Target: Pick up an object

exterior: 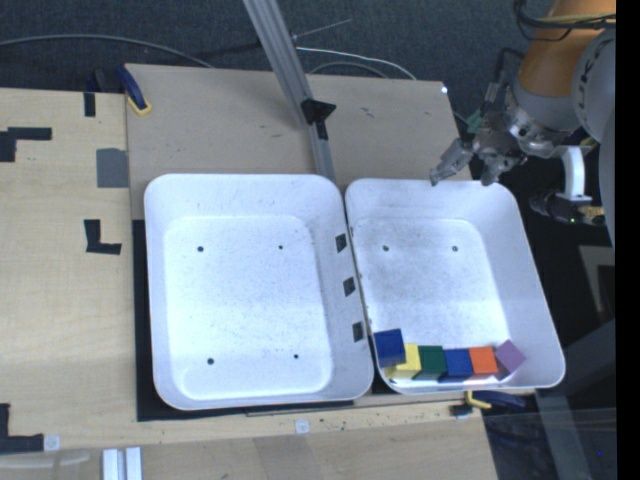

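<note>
camera view: two shallow white bins sit side by side on the counter (230, 128), touching along their inner rims. the left bin (240, 288) has a speckled floor. in the right bin (440, 278), a row of small blocks lies against the near wall: a blue block (388, 345) stands at the left end, just beside a yellow block (408, 362), then a green block (431, 359), a second blue block (458, 363), an orange block (483, 360), and a purple block (509, 355) tilted at the right end. they touch one another in a line. the arm (560, 48) reaches in from the upper right, and the gripper (462, 165) hovers over the far rim of the right bin, well apart from the blocks. the fingers are spread slightly and hold nothing. a slanted metal rail (285, 63) crosses the counter above the bins.
</note>
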Robot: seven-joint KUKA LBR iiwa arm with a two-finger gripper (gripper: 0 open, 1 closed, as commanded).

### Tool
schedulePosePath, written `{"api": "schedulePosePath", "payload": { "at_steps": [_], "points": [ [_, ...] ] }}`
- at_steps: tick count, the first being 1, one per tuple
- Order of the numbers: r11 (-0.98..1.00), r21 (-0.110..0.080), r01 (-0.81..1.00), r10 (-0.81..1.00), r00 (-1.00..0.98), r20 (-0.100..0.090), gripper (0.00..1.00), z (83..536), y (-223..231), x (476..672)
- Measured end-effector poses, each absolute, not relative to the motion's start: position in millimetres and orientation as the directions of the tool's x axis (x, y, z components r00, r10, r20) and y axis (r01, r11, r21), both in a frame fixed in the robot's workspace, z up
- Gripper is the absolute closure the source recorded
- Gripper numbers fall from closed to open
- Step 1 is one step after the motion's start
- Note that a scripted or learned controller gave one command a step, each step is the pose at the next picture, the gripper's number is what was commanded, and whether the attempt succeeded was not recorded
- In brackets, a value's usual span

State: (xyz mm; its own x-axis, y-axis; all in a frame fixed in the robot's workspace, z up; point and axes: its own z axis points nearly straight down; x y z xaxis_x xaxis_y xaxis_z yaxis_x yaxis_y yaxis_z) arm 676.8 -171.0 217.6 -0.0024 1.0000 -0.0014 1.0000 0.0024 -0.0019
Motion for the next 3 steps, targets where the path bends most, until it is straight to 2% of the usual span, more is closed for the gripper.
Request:
{"api": "schedulePosePath", "payload": {
  "at_steps": [1,2,3],
  "points": [
    [0.004,-0.002,1.000,1.000,-0.004,-0.002,1.00,227.8,-170.2,677.3],
    [-0.001,0.007,1.000,1.000,0.001,-0.004,1.00,359.8,-204.6,612.8],
    [0.001,-0.009,1.000,1.000,-0.001,0.001,1.00,250.3,-208.5,633.3]
  ]
}}
